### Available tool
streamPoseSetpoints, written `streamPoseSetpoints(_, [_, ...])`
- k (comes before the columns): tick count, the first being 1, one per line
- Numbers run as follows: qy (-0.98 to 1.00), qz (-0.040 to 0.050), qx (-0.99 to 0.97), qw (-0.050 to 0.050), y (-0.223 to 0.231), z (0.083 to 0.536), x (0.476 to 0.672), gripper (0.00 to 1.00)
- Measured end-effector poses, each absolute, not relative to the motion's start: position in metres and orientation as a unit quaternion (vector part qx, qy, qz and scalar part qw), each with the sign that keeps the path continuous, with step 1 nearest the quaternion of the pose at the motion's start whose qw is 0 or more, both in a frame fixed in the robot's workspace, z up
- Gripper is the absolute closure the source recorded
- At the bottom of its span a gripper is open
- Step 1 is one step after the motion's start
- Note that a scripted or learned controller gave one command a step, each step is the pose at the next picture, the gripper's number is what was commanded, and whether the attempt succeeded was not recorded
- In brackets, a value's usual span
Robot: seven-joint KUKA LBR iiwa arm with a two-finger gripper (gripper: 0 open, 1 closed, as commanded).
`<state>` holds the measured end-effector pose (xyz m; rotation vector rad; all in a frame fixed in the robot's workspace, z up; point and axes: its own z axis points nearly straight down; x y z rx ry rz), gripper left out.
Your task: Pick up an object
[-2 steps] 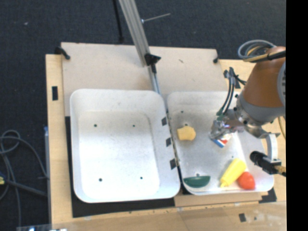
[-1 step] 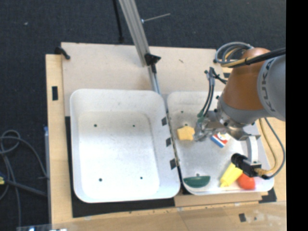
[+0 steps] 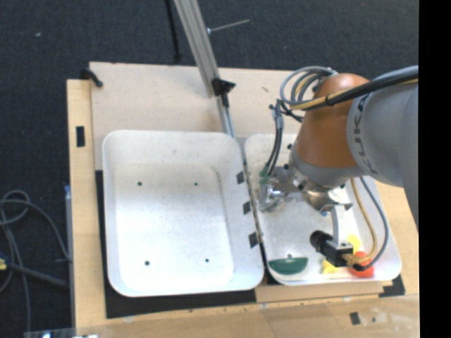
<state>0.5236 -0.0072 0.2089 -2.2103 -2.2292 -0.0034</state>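
1. Over the right bin (image 3: 303, 227), on the desk (image 3: 155, 97): the grey arm (image 3: 384, 132), reaching in from the right edge, its thick upper link slanting down and to the left.
2. Orange band (image 3: 328, 129) facing the camera, the wrist below it pointing down into the bin; hoses (image 3: 299, 83) arching in loops over the top of the band.
3. End effector (image 3: 270, 197) low at the right bin's left wall, just beside the seam shared with the left bin (image 3: 169, 210), roughly halfway along that wall.
4. Largely hidden beneath the wrist; spread or pressed together, cannot tell.
5. Dark green object (image 3: 287, 263), dome-shaped, lying on the right bin's floor against the near rim, toward the near left corner; apart from the end effector and closer to the camera than it.
6. Yellow piece (image 3: 330, 265) to the right of the dark green object, near it but not touching, also by the near rim.
7. Orange-red piece (image 3: 361, 270) further right again, in the near right corner of the same bin.
8. Left bin white and speckled, with four small dark dots on its floor.
9. Behind the bins, an aluminium rail (image 3: 194, 30) slanting up from the desk toward the top edge; loose cables (image 3: 21, 217) on the dark floor at far left.
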Motion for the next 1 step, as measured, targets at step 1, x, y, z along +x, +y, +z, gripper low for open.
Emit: streamPoseSetpoints(1, [-0.710,-0.0022,-0.704,0.000,0.0464,0.2271,0.5127,1.00])
